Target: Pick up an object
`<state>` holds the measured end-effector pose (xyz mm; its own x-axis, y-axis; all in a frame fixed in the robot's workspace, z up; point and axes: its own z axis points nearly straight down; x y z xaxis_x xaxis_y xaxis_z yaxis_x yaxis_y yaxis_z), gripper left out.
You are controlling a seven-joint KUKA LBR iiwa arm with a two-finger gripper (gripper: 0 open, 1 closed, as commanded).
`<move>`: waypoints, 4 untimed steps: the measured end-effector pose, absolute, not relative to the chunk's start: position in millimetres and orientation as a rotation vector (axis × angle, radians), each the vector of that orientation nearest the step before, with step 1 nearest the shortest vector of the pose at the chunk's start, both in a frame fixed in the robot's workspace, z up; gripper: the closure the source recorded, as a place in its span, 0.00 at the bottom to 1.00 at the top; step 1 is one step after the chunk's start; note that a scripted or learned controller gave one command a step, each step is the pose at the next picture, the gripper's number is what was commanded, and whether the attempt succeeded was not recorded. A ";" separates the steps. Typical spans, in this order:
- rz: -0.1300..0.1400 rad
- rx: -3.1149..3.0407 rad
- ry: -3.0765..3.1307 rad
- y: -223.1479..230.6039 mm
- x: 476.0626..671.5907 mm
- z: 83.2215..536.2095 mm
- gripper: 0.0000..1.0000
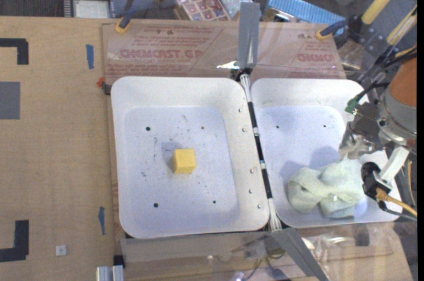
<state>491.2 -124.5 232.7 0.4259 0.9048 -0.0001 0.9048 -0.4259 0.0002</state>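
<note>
A small yellow cube [185,161] lies near the middle of the left bin [132,107]. A crumpled pale green cloth [326,191] sits in the front part of the right bin [298,107]. My gripper [371,155] hangs over the right bin's right side, just above and behind the cloth's right end. Its fingers stand apart, so it is open, and nothing shows between them. The arm's orange band [405,89] is at the frame's right edge.
A grey divider bar [249,41] runs between the bins at the back. Both bins rest on a brown board [172,51], with a wooden bench top [53,140] to the left. Cables and clutter crowd the back and right.
</note>
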 end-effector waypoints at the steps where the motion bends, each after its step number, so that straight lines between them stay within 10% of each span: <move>1: -0.001 2.612 1.748 -181.3 479.0 225.4 1.00; 2: 0.000 2.565 1.812 -176.4 585.3 209.9 1.00; 4: 0.000 2.674 1.647 -99.4 604.6 234.8 1.00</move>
